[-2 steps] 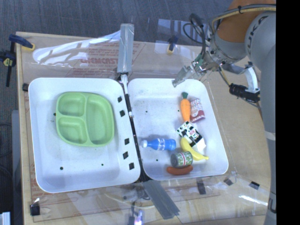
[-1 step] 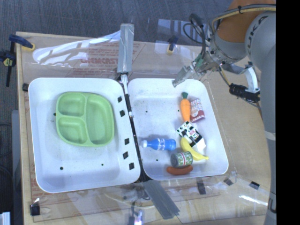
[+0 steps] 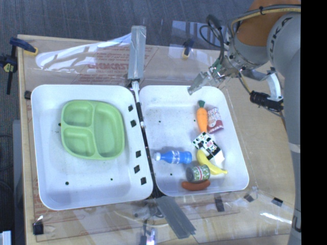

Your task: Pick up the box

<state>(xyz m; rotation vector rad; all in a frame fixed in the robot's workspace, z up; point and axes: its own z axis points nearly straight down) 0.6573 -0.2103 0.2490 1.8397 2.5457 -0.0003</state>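
Observation:
A small red and white box lies flat in the right bin, close to its right wall and touching an orange carrot on its left. A black-and-white cow-patterned carton sits just below them. My gripper hangs over the right bin's far rim, up and to the left of the box and well apart from it. Nothing shows in the gripper.
Lower in the right bin lie a blue bottle, a banana, a small can and a red sausage. The left bin holds a green divided plate. A grey post stands behind the bins.

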